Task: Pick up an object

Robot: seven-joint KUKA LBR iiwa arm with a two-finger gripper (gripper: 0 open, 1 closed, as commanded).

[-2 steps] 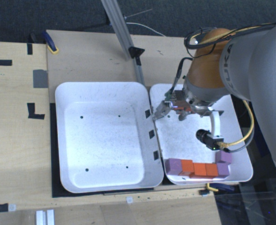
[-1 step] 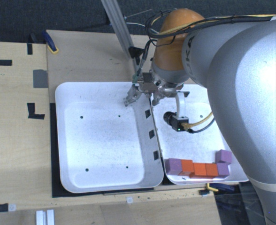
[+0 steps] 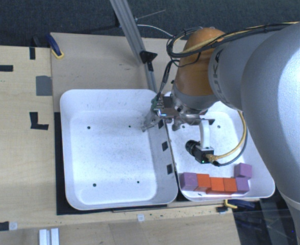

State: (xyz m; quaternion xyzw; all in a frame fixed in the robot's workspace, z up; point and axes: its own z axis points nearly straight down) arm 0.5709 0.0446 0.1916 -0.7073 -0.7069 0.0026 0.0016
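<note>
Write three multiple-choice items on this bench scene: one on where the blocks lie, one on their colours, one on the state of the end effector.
1. Where do the blocks lie?
A. Near edge of the right bin
B. Middle of the left bin
C. On the bench outside the bins

2. Which colours are the blocks?
A. Green and yellow
B. Purple and orange
C. Blue and white

3. How does the end effector stand to the blocks?
A. Closed on an orange block
C. Resting on the purple blocks
B. Apart from them, by the wall between the bins

Key: 1 A, they sit in a row along the right bin near rim. 2 B, purple ends flank orange middles. 3 B, bare white floor separates it from the row.
</note>
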